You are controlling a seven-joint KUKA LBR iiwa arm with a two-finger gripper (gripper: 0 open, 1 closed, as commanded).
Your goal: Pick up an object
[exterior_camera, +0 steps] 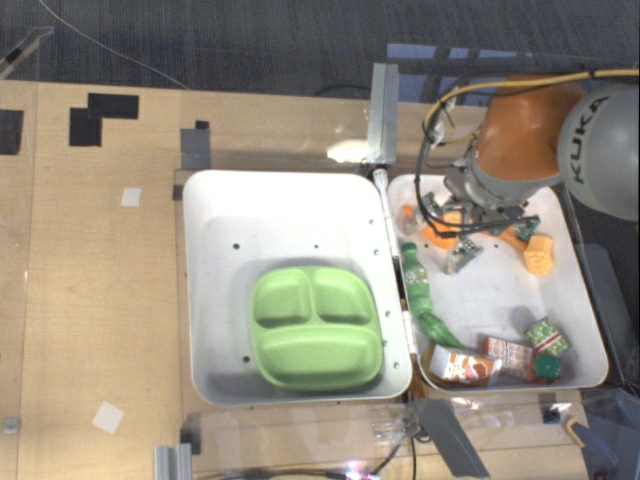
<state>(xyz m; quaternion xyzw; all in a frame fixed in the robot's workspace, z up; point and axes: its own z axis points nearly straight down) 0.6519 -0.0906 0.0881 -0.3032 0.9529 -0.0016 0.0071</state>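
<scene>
Nearest the camera we see the bottom edge of the right white bin, with a small red-and-white printed carton lying flat, another red-brown printed packet just beside it, a green-and-white patterned cube and a dark teal small piece touching the front wall. Left white bin bears a lime green plastic divided tray, three compartments, sitting upright near its front.

Along the right bin's left wall we note a long green soft-looking vegetable-shaped toy, running from mid-wall down toward the cartons. At the back of that bin: an orange chunky toy piece under the arm, and a yellow-orange knobbly toy block near the right wall.

Grey KUKA arm with orange band reaches in from the right, wrist over the back of the right bin. Gripper hangs low above the bin floor, between the orange piece and the knobbly block. We cannot tell how wide it stands, cables and wrist blur it, and we see nothing clearly caught in it.

Task's thing, our guess: the orange chunky piece, nearest the tool, just beside it. We judge it light, stiff plastic, probably smooth and a bit slippery, not fragile. Best hold looks to be across its narrower width, centred, so it does not squirt out. Bin wall and cables nearby could crowd the approach.
</scene>
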